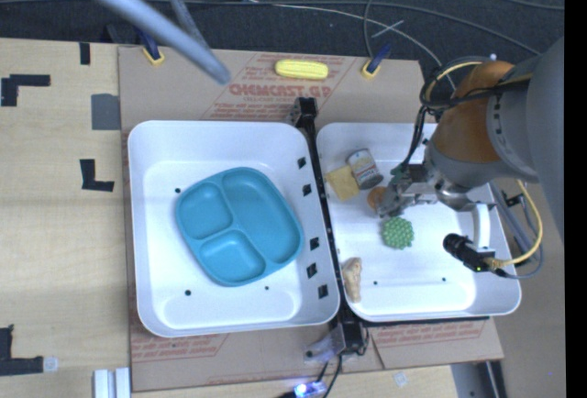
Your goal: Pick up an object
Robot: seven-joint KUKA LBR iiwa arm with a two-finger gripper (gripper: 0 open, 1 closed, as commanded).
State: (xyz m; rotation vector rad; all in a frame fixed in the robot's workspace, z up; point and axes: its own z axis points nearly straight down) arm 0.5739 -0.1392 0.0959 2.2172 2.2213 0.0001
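While the arm [477, 135] is reaching in from the right over the right bin [495, 295], I am reading this as the approach step of the pick, with nothing lifted yet as far as I can judge. The end effector [401, 192] is hanging low above the middle of that bin, and from this slanted overhead angle I cannot tell how it is set or whether it is gripping anything. The likeliest target, in my judgement, is the green bumpy ball [397, 232], which is lying on the bin floor just beside and below the end effector. A small orange piece [375, 198] is sitting right at the tool's left edge, so it could equally be the thing being aimed at. The next move is calling for a clean descent centred on one item, because the orange piece, the ball and the tool are crowding each other and a stray nudge could roll the ball away. Counting the right bin, I am seeing one green ball, one orange piece, one yellow block [341, 182], one small grey can [363, 168] touching that block, and one tan lump [352, 276] near the front left corner. The left bin [147, 231] is holding one blue divided plate [238, 224] with three compartments. Beyond the bins, one yellow corn-like item [301, 70] is lying on the cardboard on the counter [55, 204].
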